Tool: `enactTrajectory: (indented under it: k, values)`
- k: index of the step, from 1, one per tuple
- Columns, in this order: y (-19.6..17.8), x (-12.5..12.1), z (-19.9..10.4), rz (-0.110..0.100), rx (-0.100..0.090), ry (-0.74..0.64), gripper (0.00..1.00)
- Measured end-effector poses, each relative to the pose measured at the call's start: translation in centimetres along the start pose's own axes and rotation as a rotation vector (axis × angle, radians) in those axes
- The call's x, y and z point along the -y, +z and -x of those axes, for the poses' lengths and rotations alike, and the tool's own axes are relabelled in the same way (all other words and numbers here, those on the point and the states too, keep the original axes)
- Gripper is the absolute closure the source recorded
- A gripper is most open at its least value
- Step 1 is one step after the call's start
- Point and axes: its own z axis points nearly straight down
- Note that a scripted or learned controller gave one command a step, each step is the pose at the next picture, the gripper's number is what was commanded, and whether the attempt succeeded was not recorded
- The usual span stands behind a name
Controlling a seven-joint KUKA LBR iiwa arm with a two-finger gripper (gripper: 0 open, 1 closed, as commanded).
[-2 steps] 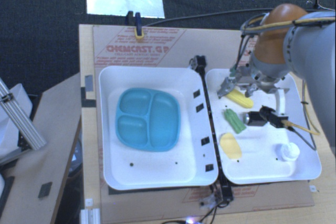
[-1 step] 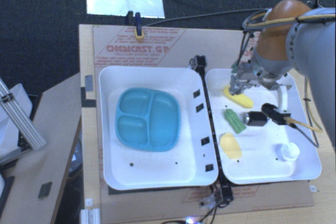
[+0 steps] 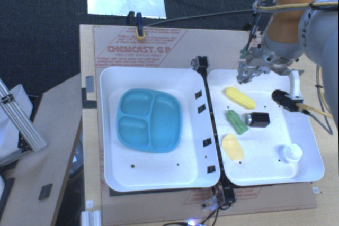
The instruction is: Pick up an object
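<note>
Yellow corn cob lies slantwise in right bin

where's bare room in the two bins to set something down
Left bin: bare strips around the blue divided plate, widest along the near wall. Right bin: free floor between the black block and white cap. Crowded by the divider: corn, green piece, yellow piece.

The grey arm is cut off by the right edge. Its gripper is small and blurred — the fingers cannot be made out. A metal frame is cropped at the left edge. Small black marks along the left bin's wall are too small to identify.
</note>
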Motion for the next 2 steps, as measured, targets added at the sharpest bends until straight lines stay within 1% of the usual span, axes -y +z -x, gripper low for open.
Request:
enactTrajectory:
  k: [1,2]
  values:
    - [-5.69,-0.92,-0.70,0.001,0.000,-0.002,1.00]
    - [-6.53,-1.02,-0.71,-0.003,-0.001,-0.001,1.00]
